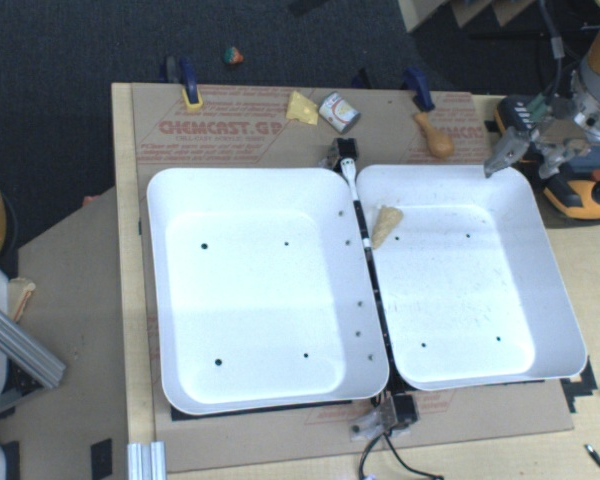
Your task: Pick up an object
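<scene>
Tan wedge-shaped object (385, 224) lying in the right bin (540, 268), up at about ten o'clock of that bin's floor, just beside the dark seam where the two bins meet. Resting flat, pointed end toward six o'clock, touching nothing else inside the bin. Left bin (170, 268) sitting at nine o'clock from it, showing four small dark dots on its floor. Gripper (528, 158) hanging at the right bin's one o'clock corner, above the rim and well apart from the tan wedge; fingers (502, 156) spreading apart, pinching nothing. Lying on the brown board (140, 168) beyond the bins' twelve o'clock edge: a yellow piece (302, 109) and a small white box (338, 112) side by side near twelve o'clock of the left bin, and a wooden pear-shaped piece (435, 137) at twelve o'clock of the right bin. Blue clamps (189, 81) gripping the board's far edge. Small coloured ball (234, 56) sitting on the dark carpet past the board, at eleven o'clock.
</scene>
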`<state>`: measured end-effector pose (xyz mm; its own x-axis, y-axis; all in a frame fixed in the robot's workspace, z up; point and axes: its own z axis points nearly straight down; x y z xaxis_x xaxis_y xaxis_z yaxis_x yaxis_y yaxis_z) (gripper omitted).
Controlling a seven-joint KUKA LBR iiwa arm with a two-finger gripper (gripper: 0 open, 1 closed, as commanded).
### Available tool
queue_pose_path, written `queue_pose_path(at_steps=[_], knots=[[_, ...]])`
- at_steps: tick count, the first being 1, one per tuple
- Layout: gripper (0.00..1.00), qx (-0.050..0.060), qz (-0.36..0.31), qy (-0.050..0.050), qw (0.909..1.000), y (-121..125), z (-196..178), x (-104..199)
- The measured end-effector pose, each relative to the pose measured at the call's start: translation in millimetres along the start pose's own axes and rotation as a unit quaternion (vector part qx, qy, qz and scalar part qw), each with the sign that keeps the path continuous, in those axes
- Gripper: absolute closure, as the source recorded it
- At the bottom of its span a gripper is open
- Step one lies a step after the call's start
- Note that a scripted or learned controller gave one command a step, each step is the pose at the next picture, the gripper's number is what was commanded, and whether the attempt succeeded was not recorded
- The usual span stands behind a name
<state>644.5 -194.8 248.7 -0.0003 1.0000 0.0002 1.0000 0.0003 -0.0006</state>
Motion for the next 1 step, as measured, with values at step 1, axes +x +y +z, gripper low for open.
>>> queue_pose_path(at_steps=[1], knots=[[0.00, -0.011, -0.004, -0.001, 0.9999, -1.7, -157.7, 73.4]])
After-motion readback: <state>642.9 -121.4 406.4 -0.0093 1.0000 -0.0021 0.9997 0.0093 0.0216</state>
